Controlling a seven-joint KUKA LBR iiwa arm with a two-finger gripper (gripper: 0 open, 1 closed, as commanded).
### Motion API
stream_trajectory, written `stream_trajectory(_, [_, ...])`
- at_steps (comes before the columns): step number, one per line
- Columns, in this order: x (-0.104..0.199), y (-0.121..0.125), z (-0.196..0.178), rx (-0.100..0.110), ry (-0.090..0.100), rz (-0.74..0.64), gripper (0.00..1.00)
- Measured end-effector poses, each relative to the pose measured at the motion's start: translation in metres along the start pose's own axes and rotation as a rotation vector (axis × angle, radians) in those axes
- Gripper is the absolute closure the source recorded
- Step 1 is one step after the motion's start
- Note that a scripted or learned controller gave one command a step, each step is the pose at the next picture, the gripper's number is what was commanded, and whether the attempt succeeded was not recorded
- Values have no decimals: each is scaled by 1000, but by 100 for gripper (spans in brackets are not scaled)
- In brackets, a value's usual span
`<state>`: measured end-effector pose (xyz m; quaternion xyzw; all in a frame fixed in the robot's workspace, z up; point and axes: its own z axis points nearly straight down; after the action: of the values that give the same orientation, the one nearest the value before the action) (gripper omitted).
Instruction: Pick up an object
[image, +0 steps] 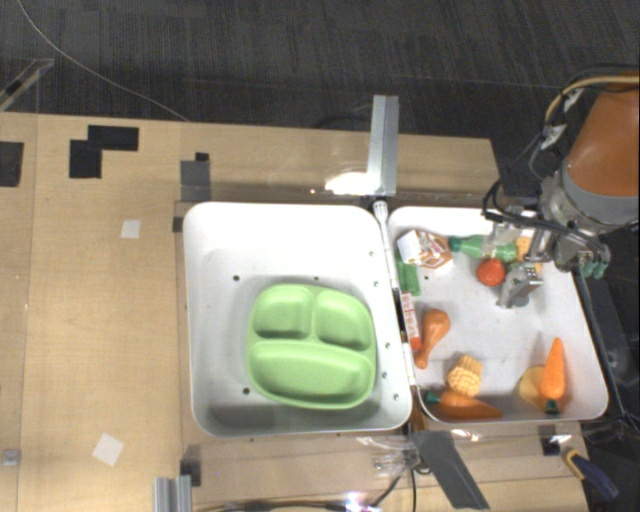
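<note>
My gripper (517, 289) hangs over the upper right part of the right bin (590, 345), with the orange-banded arm (603, 150) above it. A red tomato (490, 272) lies just left of the gripper, close to it; whether they touch I cannot tell. Left of the tomato lie a green bottle (466, 243), a printed packet (424, 249) and a green stick (408, 276). Lower in the bin are a chicken drumstick (430, 335), a corn cob (463, 375), a carrot (470, 407) along the front wall and an upright carrot (555, 368) beside a yellow piece (533, 384).
The left bin (215, 260) holds a green divided plate (312, 345). A metal post (384, 145) stands behind the wall between the two bins. Cables hang around the arm at the right edge.
</note>
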<state>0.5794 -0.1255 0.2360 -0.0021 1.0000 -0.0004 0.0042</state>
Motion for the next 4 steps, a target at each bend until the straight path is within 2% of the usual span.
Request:
stream_trajectory(1, [38,0,94,-2,6,-179,0])
stream_trajectory(2, [73,25,132,24,-35,-278,0])
stream_trajectory(3, [69,27,133,16,-31,-148,0])
stream_trajectory(4, [67,28,134,13,-28,-103,0])
